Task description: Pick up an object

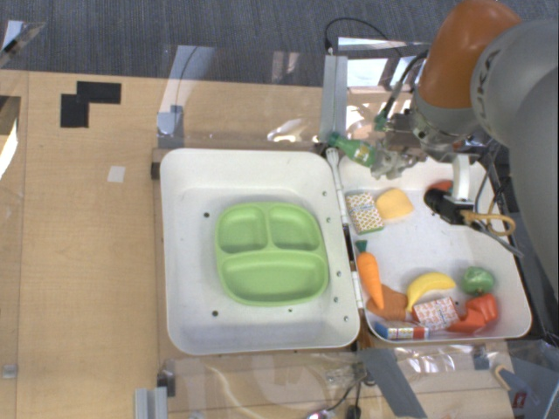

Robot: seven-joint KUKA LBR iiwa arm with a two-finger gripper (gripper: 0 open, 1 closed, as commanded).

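Observation:
My gripper (395,162) hangs over the far left part of the right bin (515,321), just above a yellow rounded block (395,204). A green bottle (353,150) lies right beside the gripper on its left, at the bin's far corner. A small patterned box (364,211) sits next to the yellow block. Towards the near end lie a carrot (370,276), a banana (430,285), a green round fruit (478,279), a red pepper (476,312) and a small printed carton (436,312).
The left bin (188,321) holds a green divided plate (271,253). A marker (403,331) lies along the right bin's near wall. A ridge (345,234) separates the two bins. The arm's grey and orange body looms over the right bin's far right.

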